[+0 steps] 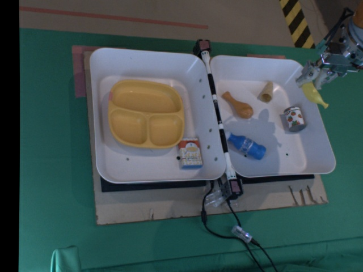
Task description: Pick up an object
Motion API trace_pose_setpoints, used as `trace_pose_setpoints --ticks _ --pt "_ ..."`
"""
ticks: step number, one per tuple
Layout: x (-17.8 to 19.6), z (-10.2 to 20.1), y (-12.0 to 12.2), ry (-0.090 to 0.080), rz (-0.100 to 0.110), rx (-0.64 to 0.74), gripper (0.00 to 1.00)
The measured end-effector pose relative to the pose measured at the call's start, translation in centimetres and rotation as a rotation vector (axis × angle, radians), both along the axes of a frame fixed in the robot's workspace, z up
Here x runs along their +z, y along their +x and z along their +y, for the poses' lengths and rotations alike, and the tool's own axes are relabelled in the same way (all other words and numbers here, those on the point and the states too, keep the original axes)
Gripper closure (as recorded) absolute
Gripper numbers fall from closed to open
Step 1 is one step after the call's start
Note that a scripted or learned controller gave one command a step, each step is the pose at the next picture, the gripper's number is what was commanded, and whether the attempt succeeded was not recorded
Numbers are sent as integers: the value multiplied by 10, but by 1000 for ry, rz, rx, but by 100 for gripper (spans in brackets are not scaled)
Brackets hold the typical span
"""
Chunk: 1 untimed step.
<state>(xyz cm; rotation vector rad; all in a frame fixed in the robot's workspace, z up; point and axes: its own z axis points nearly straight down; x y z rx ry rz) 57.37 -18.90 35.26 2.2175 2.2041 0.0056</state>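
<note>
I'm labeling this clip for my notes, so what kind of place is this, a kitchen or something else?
Probably a robot lab or test cell, not a kitchen. Two white bins sit on a green mat over cardboard, wired with cables, holding toy food like a drumstick. Hazard striping marks the floor, and a gripper reaches in.

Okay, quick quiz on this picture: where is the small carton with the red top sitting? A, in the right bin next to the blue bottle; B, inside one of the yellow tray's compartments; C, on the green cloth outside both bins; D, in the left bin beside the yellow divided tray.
D: the carton stands on the floor of the left bin, just off the lower right corner of the yellow tray.
</note>
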Motion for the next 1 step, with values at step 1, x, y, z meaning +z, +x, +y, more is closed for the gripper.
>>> trace_pose_setpoints --ticks 1 --pt "9 0 55 0 0 0 100"
